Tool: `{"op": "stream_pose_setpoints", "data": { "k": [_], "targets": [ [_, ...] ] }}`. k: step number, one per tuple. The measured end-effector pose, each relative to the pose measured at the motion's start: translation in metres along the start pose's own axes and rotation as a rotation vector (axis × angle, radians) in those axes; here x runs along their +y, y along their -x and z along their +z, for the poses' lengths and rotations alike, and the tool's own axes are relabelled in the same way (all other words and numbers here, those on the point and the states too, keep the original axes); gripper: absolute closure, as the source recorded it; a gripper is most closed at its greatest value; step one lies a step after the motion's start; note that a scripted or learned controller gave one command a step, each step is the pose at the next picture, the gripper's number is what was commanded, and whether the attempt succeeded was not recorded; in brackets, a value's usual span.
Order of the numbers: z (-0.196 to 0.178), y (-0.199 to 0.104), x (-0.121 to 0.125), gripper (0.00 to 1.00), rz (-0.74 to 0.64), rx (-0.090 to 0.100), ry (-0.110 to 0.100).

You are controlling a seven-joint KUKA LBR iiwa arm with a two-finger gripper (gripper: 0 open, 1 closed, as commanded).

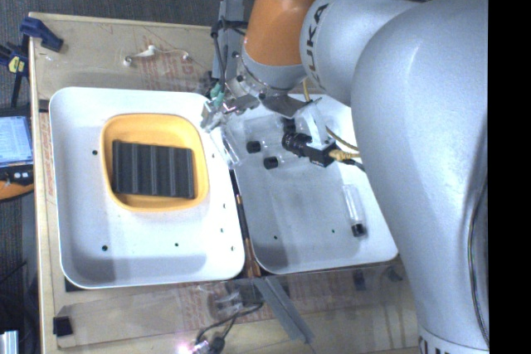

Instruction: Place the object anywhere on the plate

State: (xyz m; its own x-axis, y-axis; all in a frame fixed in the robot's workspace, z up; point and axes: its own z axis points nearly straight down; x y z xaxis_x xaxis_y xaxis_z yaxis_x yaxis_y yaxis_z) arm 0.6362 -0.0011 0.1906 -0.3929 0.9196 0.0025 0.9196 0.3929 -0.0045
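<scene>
Two shallow white bins sit side by side as the grey arm reaches in; the left bin holds a yellow plate with a dark ribbed centre, and the right bin a small clear cylinder, apparently the object, near its outer rim. The gripper hangs at the bins' shared edge; whether it grips anything cannot be told. A smooth, rounded tube could roll from the fingers, or off the plate's ridged surface.
</scene>
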Motion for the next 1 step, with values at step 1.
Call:
{"op": "stream_pose_setpoints", "data": {
  "k": [1],
  "targets": [
    [-0.0002, -0.0221, -0.0276, 1.0, -0.08, -0.001, 0.0]
  ]
}}
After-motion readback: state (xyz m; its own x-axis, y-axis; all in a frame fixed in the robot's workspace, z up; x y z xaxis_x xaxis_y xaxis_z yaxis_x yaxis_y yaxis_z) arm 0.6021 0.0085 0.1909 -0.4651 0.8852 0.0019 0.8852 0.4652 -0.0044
